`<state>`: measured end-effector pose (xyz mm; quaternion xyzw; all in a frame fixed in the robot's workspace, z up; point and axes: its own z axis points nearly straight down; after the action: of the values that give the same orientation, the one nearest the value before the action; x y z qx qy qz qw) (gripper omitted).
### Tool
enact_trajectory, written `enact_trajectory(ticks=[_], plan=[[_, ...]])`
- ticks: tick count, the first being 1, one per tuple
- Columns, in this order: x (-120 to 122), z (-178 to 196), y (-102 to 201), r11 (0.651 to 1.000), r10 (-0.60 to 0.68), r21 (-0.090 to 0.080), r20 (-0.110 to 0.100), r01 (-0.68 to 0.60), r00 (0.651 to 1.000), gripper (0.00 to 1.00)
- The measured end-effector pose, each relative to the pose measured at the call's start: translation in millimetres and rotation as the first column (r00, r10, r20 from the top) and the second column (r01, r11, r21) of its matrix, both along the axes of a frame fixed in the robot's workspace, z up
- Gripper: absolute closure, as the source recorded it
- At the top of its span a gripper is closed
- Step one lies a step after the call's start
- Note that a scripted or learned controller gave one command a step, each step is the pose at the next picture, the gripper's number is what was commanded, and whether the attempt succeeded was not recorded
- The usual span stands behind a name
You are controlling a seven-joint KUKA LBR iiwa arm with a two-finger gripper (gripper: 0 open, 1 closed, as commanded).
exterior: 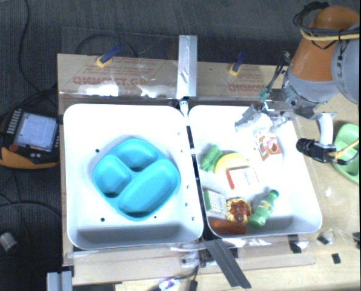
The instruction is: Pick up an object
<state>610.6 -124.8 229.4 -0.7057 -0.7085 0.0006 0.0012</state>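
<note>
The gripper (pixel 260 119) hangs over the right bin's (pixel 301 180) far edge; whether it is spread or closed cannot be told. Just below it lies a small white packet with red print (pixel 269 145), flat and glossy. Nearer the bin's front edge rests a green plastic bottle (pixel 264 208).

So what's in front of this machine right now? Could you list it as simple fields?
arm: grey with orange band, reaching in from the right
gripper: over the right bin's far edge
left white bin: blue three-compartment plastic tray
right white bin: green plastic bottle, yellow round item, several small packets
held object: none seen
</note>
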Motion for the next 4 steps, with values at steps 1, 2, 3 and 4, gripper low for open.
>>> enact_trajectory(ticks=[1,2,3,4], plan=[[10,-43,-60,0.998,-0.056,-0.002,-0.001,0.056,0.998,0.0],[35,-135,-77,0.998,-0.065,-0.005,0.002,0.065,0.998,0.0],[35,-125,-77,0.998,-0.063,-0.008,0.002,0.063,0.998,1.0],[35,-125,-78,0.998,-0.063,-0.009,0.002,0.063,0.998,0.0]])
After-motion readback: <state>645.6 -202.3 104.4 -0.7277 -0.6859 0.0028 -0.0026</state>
